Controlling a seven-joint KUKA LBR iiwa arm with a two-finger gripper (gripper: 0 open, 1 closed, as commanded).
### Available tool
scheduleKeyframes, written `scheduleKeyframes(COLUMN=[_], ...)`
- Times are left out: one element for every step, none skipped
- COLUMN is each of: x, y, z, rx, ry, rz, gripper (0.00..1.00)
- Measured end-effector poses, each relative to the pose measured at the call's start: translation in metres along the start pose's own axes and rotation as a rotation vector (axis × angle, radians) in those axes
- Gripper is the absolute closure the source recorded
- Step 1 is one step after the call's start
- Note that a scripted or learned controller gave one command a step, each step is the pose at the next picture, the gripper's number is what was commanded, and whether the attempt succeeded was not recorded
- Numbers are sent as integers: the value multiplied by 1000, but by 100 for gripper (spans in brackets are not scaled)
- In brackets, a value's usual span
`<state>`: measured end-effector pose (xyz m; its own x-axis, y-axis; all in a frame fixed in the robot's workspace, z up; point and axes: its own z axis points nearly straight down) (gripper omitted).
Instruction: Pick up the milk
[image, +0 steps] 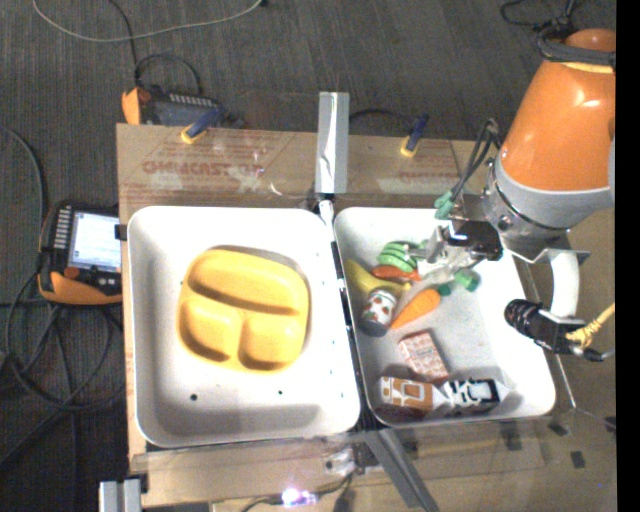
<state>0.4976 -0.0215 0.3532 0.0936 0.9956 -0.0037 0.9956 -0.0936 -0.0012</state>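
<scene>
While the milk (470, 393), a cow-patterned carton, lies flat against the right bin's (535, 380) front wall at about five o'clock, I see trouble close by. A brown carton (405, 396) touches it at nine o'clock and a pink box (422, 353) sits near at eleven, so a low pinch could catch the wall or drag a neighbour. My end effector (452, 262) hovers well apart at twelve o'clock, over the carrot (415, 304) and greens (398, 257); I cannot tell how far it is open.
</scene>
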Motion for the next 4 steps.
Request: scheduleKeyframes(x=[0, -23, -73, -34], y=[0, 8, -5, -10], z=[0, 53, 194, 153], rx=[0, 2, 3, 2], ry=[0, 1, 4, 4], rz=[0, -128, -212, -5], gripper=[0, 0, 0, 0])
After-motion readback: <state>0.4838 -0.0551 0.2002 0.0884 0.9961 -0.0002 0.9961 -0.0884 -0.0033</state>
